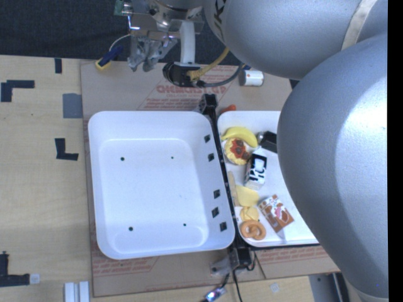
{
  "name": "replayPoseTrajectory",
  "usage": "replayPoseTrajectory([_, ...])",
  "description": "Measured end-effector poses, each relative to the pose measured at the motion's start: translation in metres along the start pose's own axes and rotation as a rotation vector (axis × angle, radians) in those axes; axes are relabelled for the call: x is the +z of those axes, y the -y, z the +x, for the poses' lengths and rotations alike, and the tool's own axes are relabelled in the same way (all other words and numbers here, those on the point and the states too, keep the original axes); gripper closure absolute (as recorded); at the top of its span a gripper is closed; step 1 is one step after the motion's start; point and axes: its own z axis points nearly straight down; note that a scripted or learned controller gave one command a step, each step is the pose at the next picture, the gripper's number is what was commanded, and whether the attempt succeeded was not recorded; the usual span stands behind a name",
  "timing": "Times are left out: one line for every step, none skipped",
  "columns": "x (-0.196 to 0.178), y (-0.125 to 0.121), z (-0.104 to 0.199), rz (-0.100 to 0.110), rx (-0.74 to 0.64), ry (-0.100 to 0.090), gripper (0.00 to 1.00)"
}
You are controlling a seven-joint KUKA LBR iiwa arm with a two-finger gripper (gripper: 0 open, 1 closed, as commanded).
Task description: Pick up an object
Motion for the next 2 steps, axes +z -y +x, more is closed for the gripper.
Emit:
replayPoseTrajectory([-0.098, 0.0, 0.001, 0.0, -0.001, 0.0, 1.0])
replayPoseTrajectory([0.048, 0.029, -0.002, 0.025, 0.003, 0.01, 1.0])
